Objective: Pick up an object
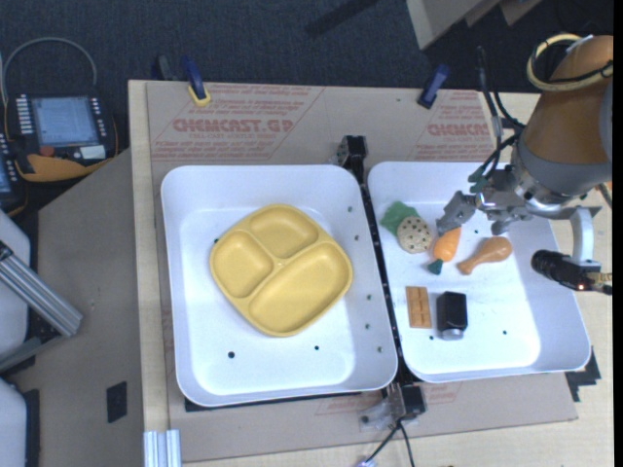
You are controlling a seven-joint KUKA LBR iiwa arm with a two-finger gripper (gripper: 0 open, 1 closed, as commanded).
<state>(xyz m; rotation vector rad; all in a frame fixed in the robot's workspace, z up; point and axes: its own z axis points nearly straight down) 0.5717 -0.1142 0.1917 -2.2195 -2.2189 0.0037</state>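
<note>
Camera view: claw [474, 205], finger state unclear, hovers just beside carrot [446, 245].

The arm [569, 115] is a thick rounded body, orange on its upper segment and grey below. Thin black cables run down its left side toward the wrist. The gripper [474, 205] is a cluster of grey metal links and brackets with dark joints.
</note>
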